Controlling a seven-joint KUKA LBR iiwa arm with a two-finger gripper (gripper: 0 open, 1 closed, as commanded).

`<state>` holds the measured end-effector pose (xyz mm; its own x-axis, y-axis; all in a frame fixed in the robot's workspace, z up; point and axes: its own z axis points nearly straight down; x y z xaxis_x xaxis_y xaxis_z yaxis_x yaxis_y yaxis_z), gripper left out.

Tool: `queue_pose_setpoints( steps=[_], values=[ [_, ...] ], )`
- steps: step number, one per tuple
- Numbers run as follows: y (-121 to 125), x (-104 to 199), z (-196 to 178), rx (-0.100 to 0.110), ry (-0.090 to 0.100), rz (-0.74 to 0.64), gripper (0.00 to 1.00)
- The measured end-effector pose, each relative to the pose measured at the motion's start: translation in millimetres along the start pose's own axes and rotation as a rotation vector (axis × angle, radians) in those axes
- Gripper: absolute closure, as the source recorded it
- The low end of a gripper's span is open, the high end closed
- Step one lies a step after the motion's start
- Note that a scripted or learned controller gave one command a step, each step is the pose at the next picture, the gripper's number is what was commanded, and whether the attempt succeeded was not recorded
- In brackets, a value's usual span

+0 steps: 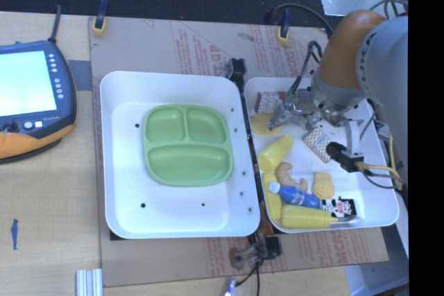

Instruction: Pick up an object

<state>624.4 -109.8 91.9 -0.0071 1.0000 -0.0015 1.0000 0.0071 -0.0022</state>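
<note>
Claw (pixel 295 111): low over the far end of the right bin (pixel 378 215), finger state cannot be told. Objects in that bin: patterned packet (pixel 318 143) just beside it, yellow bottle (pixel 275 150) near, blue-capped bottle (pixel 295 196) farther toward the camera. Left bin (pixel 114 149), well apart, holds a green divided plate (pixel 187 145).

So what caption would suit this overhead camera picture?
Grey robot arm with orange band reaching over right white bin of small toys, beside left white bin holding green divided plastic plate.
</note>
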Motion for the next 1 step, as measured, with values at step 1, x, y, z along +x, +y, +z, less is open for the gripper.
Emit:
queue_pose_setpoints(
  steps=[1],
  values=[
    [-38.0, 16.7, 0.4, 0.002, 0.0, 0.003, 0.0]
  ],
)
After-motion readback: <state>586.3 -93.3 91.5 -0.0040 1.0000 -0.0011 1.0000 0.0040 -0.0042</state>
